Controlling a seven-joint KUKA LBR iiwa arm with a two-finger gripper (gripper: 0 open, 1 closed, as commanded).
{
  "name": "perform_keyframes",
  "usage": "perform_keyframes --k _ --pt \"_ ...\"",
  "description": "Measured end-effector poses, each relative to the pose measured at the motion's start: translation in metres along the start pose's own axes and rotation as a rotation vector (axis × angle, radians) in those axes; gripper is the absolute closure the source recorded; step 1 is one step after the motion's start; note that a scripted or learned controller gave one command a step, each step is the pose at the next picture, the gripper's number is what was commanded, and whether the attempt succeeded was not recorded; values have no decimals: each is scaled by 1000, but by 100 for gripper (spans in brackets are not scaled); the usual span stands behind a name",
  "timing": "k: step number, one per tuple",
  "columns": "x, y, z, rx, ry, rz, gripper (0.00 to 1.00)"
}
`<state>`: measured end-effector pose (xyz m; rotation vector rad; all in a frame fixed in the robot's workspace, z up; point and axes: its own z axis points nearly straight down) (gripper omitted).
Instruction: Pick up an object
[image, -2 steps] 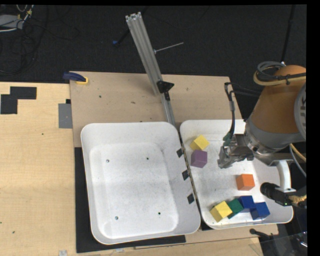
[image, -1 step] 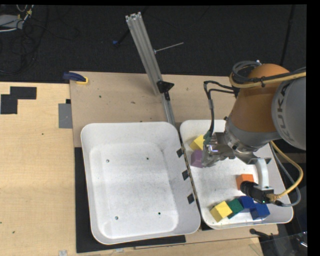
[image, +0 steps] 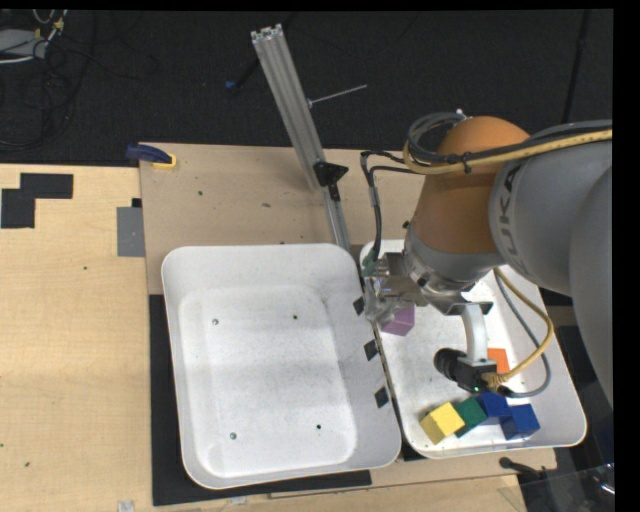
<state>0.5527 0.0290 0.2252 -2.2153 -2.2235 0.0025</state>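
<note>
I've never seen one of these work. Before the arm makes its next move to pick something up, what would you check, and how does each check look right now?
1. Claw is over the right bin, where the objects lie: ok.
2. A target sits near the claw: ok, the purple block lies just below it.
3. Purple block is between the claw's fingers: cannot tell, the wrist hides them.
4. Other pieces stand apart from the target: ok, the yellow block, green block and blue blocks cluster near the bin's front.
5. Claw is free of the bin's left wall: cannot tell, it hangs very close.
</note>
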Motion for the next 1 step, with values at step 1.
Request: perform_keyframes --k 1 --pt "55 11 -5 -1 -1 0 100"
